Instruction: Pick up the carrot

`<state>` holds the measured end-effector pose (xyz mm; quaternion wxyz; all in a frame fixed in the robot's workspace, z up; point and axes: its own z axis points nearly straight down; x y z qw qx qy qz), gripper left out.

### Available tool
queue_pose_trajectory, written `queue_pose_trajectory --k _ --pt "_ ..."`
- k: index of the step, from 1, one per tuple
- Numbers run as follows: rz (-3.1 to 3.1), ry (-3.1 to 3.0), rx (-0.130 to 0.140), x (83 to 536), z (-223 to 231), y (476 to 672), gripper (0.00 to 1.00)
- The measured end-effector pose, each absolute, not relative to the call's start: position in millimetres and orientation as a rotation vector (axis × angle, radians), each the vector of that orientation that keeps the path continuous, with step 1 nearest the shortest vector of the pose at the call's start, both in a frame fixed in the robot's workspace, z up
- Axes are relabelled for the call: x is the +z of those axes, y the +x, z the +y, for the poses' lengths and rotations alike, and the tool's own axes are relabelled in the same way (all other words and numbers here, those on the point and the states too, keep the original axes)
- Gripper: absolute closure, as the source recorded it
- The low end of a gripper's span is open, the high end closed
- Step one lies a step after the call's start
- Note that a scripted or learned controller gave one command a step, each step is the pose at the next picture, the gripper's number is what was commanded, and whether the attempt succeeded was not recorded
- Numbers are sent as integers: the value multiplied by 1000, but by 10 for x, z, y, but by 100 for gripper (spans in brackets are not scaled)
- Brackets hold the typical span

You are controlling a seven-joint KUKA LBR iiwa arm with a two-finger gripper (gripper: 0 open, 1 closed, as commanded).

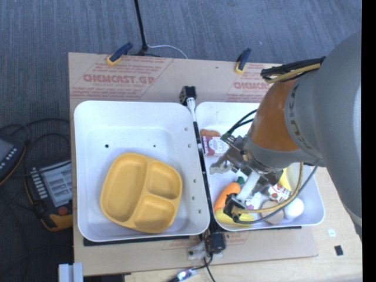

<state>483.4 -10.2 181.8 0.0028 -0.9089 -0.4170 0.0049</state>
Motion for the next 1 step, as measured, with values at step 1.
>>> queue_pose_trajectory --k 1 --pt "-1588 -2717 -16 998 -868 4885 0"
